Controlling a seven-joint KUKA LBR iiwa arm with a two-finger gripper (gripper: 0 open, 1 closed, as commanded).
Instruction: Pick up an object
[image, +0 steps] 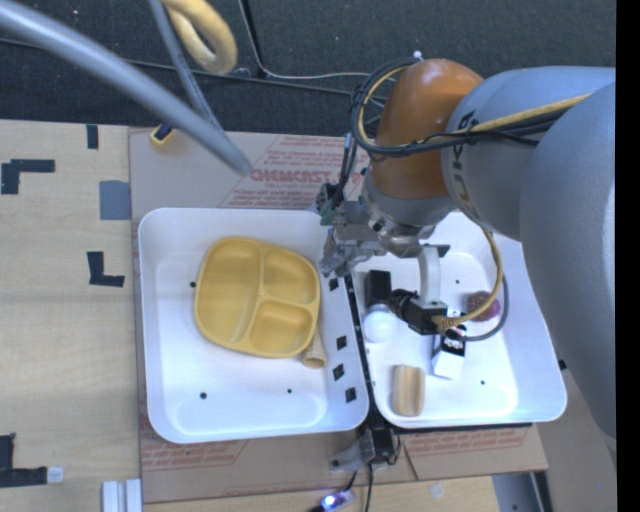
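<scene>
yellow plate (258, 297) is the nearest candidate i have. it lies flat in the left bin (240, 400), toward that bin's right edge, with a small tan piece (314, 353) tucked at its lower right rim. the gripper (340, 258) hangs over the divider between the two bins, near their far edge and just beside the plate's upper right rim. the wrist covers the pincer from this angle, so i cannot tell whether it is spread or pressed together, and i see nothing held in it.

the right bin (505, 395) holds a white ball (380, 325) by its left edge, a tan cylinder (407, 389) near its front edge, and a white block (447, 363) beside the cylinder.

as i judge it, the plate is broad and shallow, so a pinch can only work on its raised rim. i'd come down straddling that rim, one side inside the dish and one outside, and keep clear of the divider, which sits close enough to catch. if that looks cramped, the tan cylinder seems the easier grab. the ball would likely roll.
</scene>
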